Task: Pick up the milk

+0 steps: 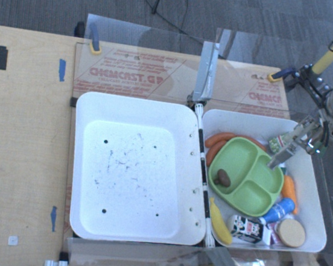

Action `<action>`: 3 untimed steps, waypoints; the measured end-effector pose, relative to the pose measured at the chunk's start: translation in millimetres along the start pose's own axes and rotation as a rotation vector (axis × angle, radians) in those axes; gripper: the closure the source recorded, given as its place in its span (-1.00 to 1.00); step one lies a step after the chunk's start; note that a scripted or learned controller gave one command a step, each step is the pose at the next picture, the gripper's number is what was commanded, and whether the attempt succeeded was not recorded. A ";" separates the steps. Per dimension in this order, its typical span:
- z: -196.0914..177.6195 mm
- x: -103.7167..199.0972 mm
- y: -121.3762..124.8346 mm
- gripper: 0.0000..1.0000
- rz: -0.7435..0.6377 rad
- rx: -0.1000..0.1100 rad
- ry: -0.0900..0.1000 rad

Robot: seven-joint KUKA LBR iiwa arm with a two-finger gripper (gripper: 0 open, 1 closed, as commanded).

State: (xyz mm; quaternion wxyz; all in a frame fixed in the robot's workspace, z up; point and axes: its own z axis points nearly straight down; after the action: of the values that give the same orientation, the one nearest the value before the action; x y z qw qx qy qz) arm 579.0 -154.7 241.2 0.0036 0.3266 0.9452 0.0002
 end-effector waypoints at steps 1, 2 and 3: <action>139.3 50.3 30.7 -1.00 -0.074 -0.007 -0.008; -89.0 8.7 77.0 -1.00 -0.204 -0.001 0.001; 2.4 36.4 -15.4 -1.00 -0.187 0.001 0.003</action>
State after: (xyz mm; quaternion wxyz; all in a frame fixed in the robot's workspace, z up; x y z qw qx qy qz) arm 540.9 -144.3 238.5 0.0020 0.2370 0.9715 0.0000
